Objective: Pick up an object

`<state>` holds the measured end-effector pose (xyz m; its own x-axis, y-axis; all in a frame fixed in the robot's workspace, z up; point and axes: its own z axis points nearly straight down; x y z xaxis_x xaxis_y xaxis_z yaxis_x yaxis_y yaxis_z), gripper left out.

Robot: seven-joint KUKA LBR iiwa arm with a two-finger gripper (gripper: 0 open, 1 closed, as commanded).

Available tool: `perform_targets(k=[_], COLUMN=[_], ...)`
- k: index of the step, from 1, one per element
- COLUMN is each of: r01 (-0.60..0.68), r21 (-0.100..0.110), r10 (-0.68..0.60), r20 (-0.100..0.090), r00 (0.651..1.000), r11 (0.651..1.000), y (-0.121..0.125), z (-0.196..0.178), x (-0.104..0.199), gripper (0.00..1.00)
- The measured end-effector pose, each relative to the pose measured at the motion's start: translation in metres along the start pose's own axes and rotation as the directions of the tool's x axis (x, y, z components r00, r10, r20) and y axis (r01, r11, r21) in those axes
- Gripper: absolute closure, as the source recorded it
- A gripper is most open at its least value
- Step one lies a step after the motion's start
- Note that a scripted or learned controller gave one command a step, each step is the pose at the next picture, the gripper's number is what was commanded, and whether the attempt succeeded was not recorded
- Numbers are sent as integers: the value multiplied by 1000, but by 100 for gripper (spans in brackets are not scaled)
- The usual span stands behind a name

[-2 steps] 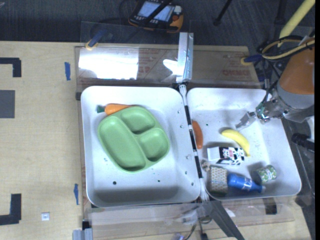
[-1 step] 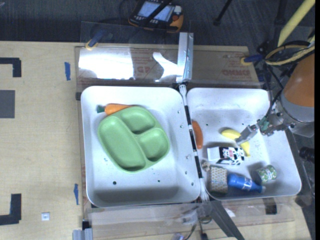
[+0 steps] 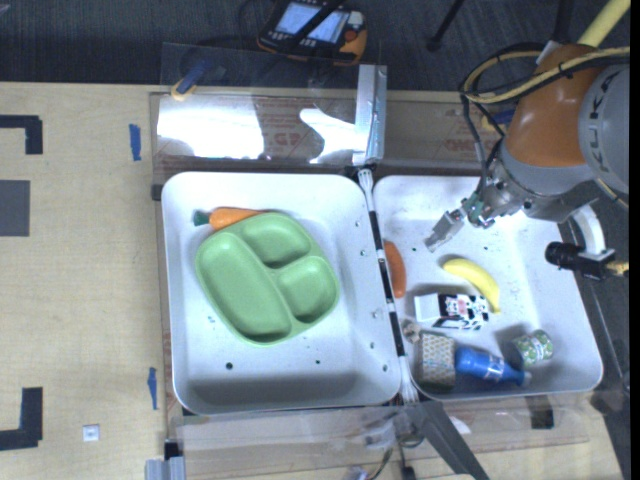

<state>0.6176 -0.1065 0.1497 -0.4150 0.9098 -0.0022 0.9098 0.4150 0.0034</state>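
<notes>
Several small things lie in the right bin (image 3: 560, 258), and the banana (image 3: 472, 277) nearest the gripper (image 3: 452, 226) looks the likeliest pick. It is probably a light toy, stiff and smooth, so it may slip; a grasp across its thick middle, square to the curve, should hold best. The banana is yellow, short and curved, lying flat near the bin's middle, just above a black-and-white box (image 3: 455, 309). The gripper hangs over the bin's upper part, near the banana but apart from it, with nothing between its fingers; whether they stand apart or together cannot be made out. Lower down sit a blue cup (image 3: 487, 366), a mesh block (image 3: 435, 356) and a greenish ball (image 3: 534, 348). The left bin (image 3: 190, 368) holds a green tray (image 3: 265, 277) and a carrot (image 3: 232, 216).
</notes>
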Motion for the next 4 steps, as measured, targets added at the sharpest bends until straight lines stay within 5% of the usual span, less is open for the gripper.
perform_targets(k=[1,2,3,4], r01=[119,118,266,142], r21=[-2,-8,-1,0], r10=[-119,-118,-266,-142], r20=[0,5,0,0], r00=[993,993,964,990], r11=[993,993,964,990], y=[-59,-57,-26,-6], z=[62,51,-36,-125], x=[-1,-2,38,-51], gripper=[0,100,100,100])
